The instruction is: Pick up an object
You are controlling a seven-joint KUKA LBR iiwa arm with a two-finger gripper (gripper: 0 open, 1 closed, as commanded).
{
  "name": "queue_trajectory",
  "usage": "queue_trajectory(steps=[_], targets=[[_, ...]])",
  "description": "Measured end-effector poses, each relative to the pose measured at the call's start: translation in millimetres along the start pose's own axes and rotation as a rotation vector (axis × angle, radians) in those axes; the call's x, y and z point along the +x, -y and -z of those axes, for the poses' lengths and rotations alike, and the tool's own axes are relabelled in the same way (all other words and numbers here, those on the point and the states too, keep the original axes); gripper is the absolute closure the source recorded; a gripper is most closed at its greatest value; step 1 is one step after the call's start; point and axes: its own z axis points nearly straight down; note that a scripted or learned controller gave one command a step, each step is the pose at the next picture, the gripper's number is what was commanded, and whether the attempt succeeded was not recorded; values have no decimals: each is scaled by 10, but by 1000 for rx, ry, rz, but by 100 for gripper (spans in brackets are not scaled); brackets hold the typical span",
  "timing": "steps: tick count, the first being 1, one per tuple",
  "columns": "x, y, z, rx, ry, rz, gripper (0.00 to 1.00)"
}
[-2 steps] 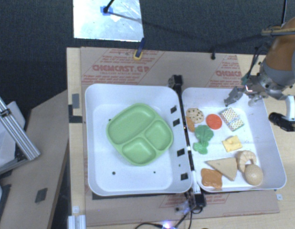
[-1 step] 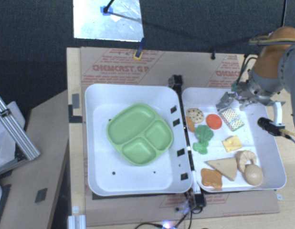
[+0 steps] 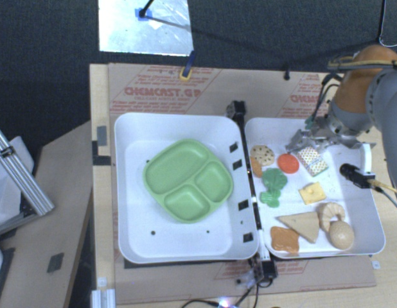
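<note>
The gripper (image 3: pixel 306 140), finger spacing impossible to tell, hangs low over the right white bin (image 3: pixel 377 226), nothing visibly held. To its left lies a speckled round cookie (image 3: pixel 262 153), below-left a flat orange-red disc (image 3: pixel 288 163), directly beneath a checkered square wafer (image 3: pixel 313 161). Risk, as judged: such close packing could let a descent strike two pieces or skid off the flat wafer.

Arm (image 3: pixel 378 88) was cut off at right edge; hand (image 3: pixel 309 141) fingers too small to tell.

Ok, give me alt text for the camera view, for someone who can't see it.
The grey arm's claw hangs over the right white bin of toy food, above a checkered cracker near a round red slice. The left white bin holds a green divided plate.
</note>
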Motion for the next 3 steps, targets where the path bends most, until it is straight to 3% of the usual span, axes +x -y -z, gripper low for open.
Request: queue_trajectory(steps=[1,3], targets=[[-5,-18,134,-6,2,2,100],[-109,-111,1190,-8,2,-1,100]])
